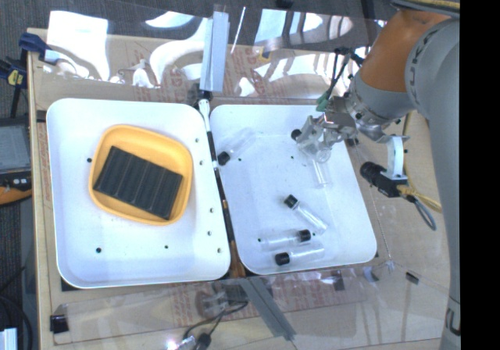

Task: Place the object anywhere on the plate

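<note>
Above the right white bin, the two-finger gripper, its grip impossible to judge, should settle squarely over a clear capped vial bound for the yellow plate.

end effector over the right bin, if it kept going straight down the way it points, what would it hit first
Probably the clear plastic vial lying just below the end effector in the shallow white right bin, or the bin floor beside it. Depth is hard to judge from this slanted view.

Both bins look like smooth, slightly glossy white plastic. The yellow plate seems matt plastic; the dark slab on it is ribbed and dull. The vials are clear and shiny, with black caps.
</note>
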Action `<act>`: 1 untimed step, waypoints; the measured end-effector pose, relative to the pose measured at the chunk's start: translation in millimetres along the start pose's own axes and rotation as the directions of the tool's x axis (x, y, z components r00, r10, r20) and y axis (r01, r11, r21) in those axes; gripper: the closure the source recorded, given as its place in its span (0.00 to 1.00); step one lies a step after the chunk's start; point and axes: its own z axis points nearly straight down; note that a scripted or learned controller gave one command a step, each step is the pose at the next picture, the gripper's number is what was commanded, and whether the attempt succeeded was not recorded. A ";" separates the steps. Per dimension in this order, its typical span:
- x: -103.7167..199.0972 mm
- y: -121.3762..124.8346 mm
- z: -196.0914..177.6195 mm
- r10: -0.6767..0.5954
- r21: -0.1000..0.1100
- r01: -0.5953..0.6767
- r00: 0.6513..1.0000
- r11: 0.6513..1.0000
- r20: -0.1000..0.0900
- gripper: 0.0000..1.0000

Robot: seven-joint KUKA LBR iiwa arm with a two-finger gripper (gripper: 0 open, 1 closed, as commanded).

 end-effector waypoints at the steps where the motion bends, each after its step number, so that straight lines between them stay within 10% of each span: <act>1: 68.6 -31.8 11.0 -0.128 0.004 0.128 0.992 0.992 -0.001 1.00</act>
